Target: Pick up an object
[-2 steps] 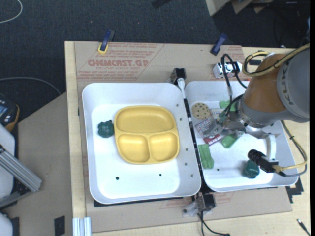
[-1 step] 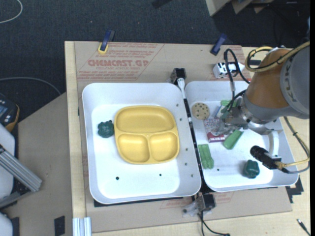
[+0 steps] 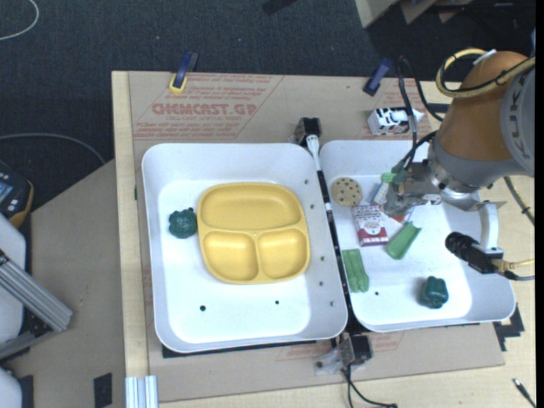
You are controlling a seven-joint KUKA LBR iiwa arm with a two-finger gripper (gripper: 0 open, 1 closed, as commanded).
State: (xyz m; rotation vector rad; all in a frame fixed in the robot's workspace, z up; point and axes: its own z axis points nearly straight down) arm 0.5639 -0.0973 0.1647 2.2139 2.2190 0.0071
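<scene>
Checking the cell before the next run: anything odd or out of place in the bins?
Nothing spilled or broken. One dark green piece lies loose in the left bin, beside the yellow divided tray rather than in it. Other items sit in the right bin.

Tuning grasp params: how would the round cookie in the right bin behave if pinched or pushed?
The cookie lies flat as a thin disc, so it would probably slide rather than roll. Its low profile likely gives fingers little edge to pinch. It looks like a rigid toy, probably light; the material can't be confirmed. It sits near the right bin wall, which may crowd a grasp.
</scene>
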